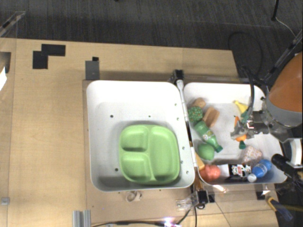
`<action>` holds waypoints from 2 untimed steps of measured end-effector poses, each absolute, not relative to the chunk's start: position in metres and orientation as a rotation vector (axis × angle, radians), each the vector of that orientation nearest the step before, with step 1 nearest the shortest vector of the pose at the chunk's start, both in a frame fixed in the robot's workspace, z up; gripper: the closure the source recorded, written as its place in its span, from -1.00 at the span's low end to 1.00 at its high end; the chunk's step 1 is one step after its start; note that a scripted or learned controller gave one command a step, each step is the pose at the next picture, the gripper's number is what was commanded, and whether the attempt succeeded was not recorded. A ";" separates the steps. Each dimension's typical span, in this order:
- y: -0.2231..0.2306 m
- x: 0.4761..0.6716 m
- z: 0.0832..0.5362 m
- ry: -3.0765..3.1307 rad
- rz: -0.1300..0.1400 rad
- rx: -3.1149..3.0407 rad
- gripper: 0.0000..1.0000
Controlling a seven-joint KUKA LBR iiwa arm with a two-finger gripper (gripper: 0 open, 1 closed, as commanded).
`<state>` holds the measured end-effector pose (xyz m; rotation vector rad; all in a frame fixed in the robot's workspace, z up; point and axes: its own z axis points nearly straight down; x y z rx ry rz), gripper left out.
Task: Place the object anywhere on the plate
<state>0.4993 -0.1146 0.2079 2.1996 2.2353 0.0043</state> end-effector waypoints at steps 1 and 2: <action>-0.030 0.490 0.229 2.255 0.009 2.183 1.00; 0.018 0.513 0.203 2.046 0.004 2.383 1.00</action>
